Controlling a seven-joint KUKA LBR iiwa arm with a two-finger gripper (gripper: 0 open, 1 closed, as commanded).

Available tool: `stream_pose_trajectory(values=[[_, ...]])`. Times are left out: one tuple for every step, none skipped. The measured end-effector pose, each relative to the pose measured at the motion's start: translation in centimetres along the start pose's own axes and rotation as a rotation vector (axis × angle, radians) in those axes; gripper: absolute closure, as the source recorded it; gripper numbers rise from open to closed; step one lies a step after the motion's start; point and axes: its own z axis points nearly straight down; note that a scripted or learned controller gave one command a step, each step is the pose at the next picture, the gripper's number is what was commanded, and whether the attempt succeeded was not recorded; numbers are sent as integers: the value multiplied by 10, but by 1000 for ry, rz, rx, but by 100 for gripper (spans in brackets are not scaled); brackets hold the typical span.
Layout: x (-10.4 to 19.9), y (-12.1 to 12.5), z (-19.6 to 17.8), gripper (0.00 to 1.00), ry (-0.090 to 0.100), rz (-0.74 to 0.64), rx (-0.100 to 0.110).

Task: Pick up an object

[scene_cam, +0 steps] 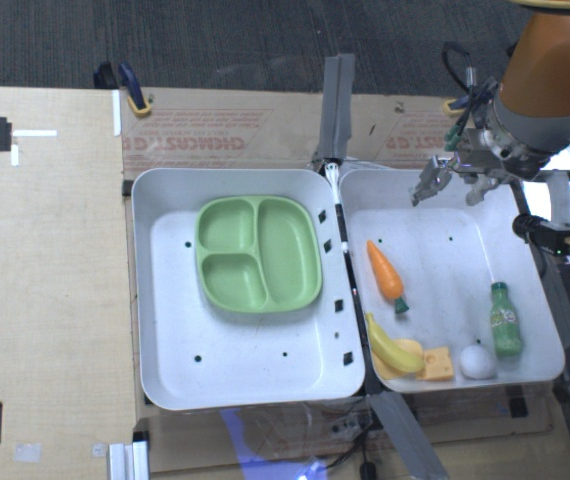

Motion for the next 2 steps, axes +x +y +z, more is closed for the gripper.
stream_pose_trajectory(values=[[-5,-32,49,0,0,-148,0],[3,-50,152,0,0,-110,-2]])
